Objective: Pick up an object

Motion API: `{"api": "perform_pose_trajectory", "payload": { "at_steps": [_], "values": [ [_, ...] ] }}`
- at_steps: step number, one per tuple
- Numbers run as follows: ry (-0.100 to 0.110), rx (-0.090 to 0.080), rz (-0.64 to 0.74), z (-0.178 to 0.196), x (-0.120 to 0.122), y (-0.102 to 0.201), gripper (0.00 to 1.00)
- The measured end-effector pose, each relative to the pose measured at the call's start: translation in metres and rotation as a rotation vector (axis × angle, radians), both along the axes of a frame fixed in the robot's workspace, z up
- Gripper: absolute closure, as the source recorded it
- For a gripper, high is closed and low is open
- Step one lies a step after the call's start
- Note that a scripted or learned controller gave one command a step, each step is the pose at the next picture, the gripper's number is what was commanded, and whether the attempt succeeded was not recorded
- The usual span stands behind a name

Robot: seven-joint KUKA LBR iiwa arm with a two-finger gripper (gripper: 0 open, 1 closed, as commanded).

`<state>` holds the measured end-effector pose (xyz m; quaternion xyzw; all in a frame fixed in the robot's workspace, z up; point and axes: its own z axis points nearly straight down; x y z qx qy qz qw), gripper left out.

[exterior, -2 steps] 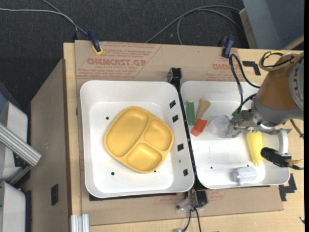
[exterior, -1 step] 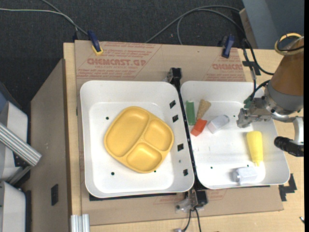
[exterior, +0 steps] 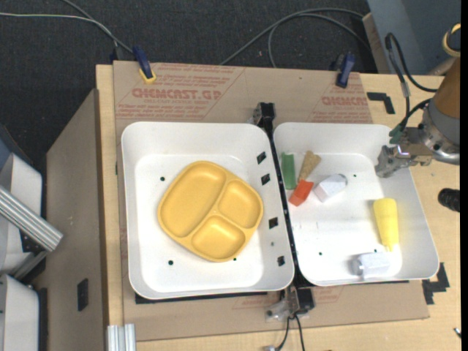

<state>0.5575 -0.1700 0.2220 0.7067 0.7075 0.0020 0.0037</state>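
A brown bench top (exterior: 88, 196), seen from above at a slant, carries a cardboard sheet (exterior: 219, 86) printed with red lettering and held at its far edge by two blue clamps (exterior: 143, 63). On the sheet sit two shallow white bins side by side, touching along their inner edges. The left bin (exterior: 139, 196) holds a large yellow plate (exterior: 210, 210) with three compartments, lying flat near the middle of the bin and turned at an angle. The right bin (exterior: 420, 225) holds several small items. A yellow bottle-like object (exterior: 386, 222) lies on its side toward the right of that bin. A pale grey object (exterior: 371, 264) rests near the front edge, just below the yellow one. Close to the left wall, a green block (exterior: 289, 170) stands lengthwise, with a tan wedge-shaped piece (exterior: 308, 164) just beside it. Below those, an orange-red block (exterior: 301, 192) touches or nearly touches a small white block (exterior: 331, 187). The grey robot arm (exterior: 446, 115) enters from the right, and its gripper (exterior: 389, 159) hangs over the far right rim of the right bin, well apart from every item. Nothing is seen in its grasp; how far its jaws are spread cannot be told from this angle. Black cables (exterior: 58, 6) trail across the dark floor behind the bench.
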Motion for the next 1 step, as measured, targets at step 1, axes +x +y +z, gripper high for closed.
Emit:
{"api": "perform_pose_trajectory", "payload": {
  "at_steps": [1],
  "values": [
    [0.005,0.002,0.001,0.0110,0.0009,0.0002,1.00]
  ]
}}
